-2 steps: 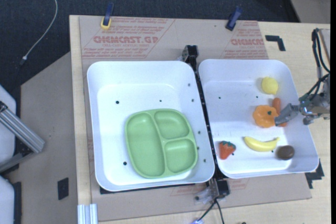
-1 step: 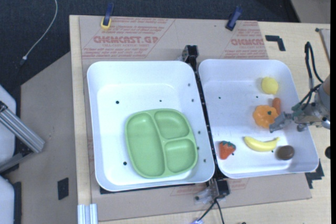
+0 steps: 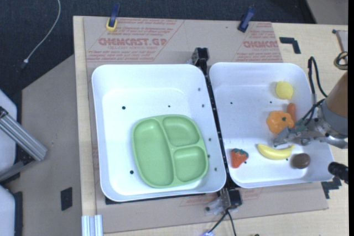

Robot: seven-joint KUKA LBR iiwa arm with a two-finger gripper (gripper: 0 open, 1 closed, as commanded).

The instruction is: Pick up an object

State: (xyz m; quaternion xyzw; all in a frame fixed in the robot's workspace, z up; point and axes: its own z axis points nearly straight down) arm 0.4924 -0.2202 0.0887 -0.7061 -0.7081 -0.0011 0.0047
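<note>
Our pincer (image 3: 289, 135) hangs low in the right white plastic bin (image 3: 243, 119), but we cannot tell how it stands or whether it grips anything. Nothing looks lifted yet, so the pick remains to be done. The curved yellow banana (image 3: 274, 152) lies just below it, the orange round fruit (image 3: 278, 120) just above, the brown kiwi-like fruit (image 3: 300, 161) beside, lower right.
</note>
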